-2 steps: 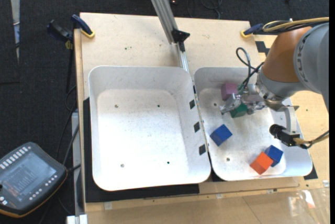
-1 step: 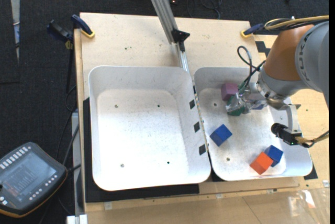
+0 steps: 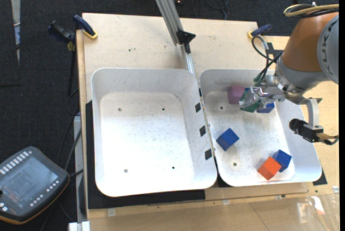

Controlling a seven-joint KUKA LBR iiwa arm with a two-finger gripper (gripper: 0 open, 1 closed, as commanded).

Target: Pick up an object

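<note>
We see the grey-and-orange arm (image 3: 310,57) reach in from the right over the right bin (image 3: 307,170), its gripper (image 3: 251,100) low at the far end beside a pink block (image 3: 235,94); whether it grips anything we cannot tell. Nearer lie a blue cube (image 3: 227,138) and touching orange (image 3: 269,168) and blue (image 3: 282,159) blocks, loose for picking.
</note>
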